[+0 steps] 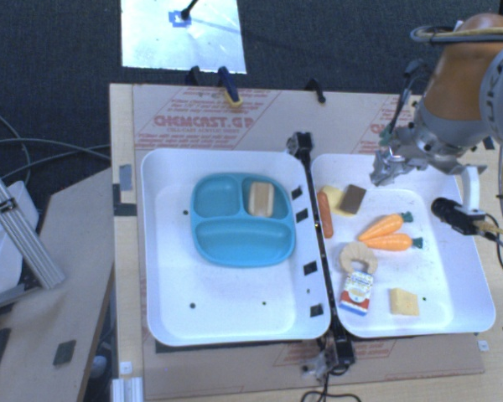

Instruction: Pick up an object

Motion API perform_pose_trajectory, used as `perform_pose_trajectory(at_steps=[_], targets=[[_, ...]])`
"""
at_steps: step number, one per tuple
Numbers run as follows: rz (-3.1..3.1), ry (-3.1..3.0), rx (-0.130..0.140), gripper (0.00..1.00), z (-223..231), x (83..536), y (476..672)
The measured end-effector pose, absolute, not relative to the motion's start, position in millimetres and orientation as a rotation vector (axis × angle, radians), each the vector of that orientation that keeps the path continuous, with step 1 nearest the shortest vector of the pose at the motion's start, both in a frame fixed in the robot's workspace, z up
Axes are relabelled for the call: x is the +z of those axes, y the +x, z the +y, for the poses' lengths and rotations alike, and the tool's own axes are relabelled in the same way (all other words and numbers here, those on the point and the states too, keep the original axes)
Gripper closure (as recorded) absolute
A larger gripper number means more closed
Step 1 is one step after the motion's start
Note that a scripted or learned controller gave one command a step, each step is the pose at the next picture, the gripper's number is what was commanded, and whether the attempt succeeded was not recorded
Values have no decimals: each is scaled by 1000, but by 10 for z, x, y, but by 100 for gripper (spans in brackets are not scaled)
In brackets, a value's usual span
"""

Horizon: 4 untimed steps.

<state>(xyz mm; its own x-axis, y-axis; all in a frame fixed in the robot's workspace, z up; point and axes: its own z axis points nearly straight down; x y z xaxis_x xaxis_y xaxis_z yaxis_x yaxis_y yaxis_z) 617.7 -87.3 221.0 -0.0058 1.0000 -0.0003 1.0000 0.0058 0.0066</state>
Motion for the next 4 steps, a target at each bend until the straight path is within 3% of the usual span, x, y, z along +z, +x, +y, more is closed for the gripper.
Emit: perform_pose_trajectory(at_steps=[1, 2, 3, 4], targets=[[2227, 2214, 3, 100, -871, 2245, 6185], [2231, 2212, 2, 100, -405, 2162, 6078], [2233, 2213, 0, 100, 135, 2125, 5843], [2232, 2211, 3, 100, 581, 2203, 5791]])
